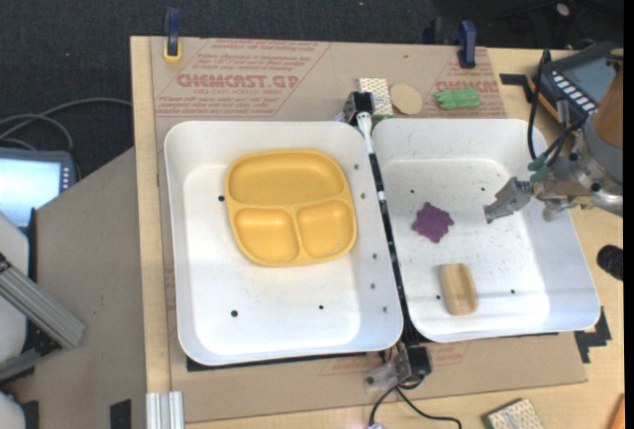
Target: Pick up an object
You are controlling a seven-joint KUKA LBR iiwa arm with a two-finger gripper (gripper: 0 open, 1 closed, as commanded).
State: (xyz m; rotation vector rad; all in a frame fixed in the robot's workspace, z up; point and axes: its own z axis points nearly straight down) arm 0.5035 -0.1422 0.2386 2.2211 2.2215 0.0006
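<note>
A wooden counter (149,219), partly covered by brown printed protective paper, carries two shallow white bins side by side, seen from above at a slant. The left bin (198,298) holds a yellow divided plate (290,206) with one long compartment at the back and two smaller ones at the front; it lies flat near the bin's middle, slightly toward the back. The right bin (525,303) holds two small things on a floor dotted with dark specks. The grey robot arm (606,135) reaches in from the right over the right bin's far edge, with cables trailing above it. Its gripper (500,206) points left and slightly down, hovering over the bin's right-centre; whether its tips are apart or together cannot be told from this angle, and nothing is visible between them. A tan wooden block (457,288) lies near the bin's front, well apart from the gripper. A purple star-shaped toy (432,221) lies near the bin's middle, left of the gripper and not touching it. Behind the bins, on the counter, sit a green toy (458,100) and a round tan disc (406,99).
</note>
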